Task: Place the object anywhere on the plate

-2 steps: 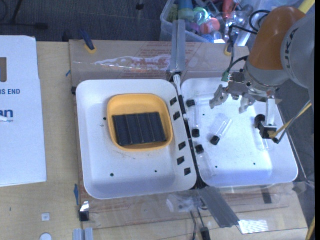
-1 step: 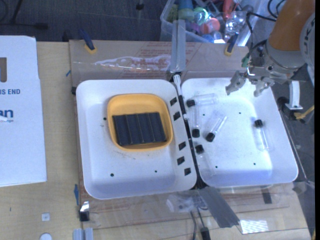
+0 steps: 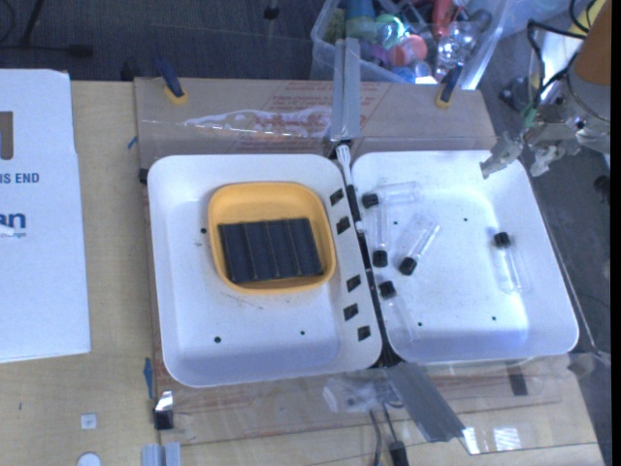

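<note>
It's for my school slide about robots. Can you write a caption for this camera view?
A robot's tool hovers by the right bin of clear tubes, near a yellow plate.

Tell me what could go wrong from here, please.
1. The clear vials almost vanish against the white right bin, so a grasp may miss.
2. The hand sits at that bin's far rim and could clip it descending.
3. A dark ridged block already covers much of the yellow plate; a vial could roll.
</note>
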Available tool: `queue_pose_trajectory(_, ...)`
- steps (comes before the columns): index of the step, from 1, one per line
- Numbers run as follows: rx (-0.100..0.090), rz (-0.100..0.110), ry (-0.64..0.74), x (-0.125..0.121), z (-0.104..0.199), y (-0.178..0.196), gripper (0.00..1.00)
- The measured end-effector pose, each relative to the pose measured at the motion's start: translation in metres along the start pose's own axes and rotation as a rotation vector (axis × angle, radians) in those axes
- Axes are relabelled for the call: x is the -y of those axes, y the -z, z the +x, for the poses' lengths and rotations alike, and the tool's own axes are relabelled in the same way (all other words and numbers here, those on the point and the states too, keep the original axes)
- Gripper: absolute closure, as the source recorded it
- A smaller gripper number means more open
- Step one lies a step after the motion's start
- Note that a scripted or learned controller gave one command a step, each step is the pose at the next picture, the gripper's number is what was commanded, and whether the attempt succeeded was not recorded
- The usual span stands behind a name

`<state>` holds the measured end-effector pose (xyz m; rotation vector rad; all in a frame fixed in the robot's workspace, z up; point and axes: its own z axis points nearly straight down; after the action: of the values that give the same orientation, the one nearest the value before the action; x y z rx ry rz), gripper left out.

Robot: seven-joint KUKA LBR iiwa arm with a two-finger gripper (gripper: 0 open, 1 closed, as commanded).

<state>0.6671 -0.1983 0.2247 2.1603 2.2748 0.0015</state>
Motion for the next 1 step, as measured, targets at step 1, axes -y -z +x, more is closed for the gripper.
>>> queue_pose_trajectory(1, 0.001, -0.002, 0.322, 0.0006, -0.0253, 0.0278, 0.0)
